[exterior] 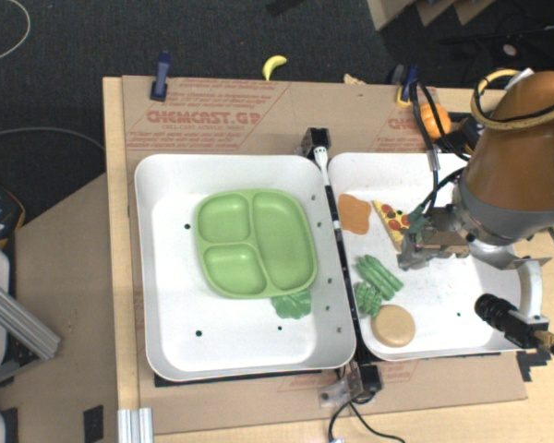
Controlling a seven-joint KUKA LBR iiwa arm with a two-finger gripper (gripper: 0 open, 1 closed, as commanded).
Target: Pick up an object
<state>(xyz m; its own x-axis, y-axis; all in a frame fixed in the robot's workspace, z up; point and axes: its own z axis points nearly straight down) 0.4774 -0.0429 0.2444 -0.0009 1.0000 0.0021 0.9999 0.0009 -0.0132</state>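
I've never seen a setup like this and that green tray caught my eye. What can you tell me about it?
The green tray is a pale green, plastic-looking plate with rounded corners, split into three compartments: two small ones and one long one. It lies flat, slightly turned, in the left white bin. A darker green leafy piece sits against its near edge. Nothing lies in its compartments.

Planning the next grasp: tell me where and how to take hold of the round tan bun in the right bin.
Grip the bun across its middle, coming straight down from above. It lies flat and round, so any finger direction probably fits, but close along the bin wall rather than toward it, since the green beans and that wall crowd its left side.
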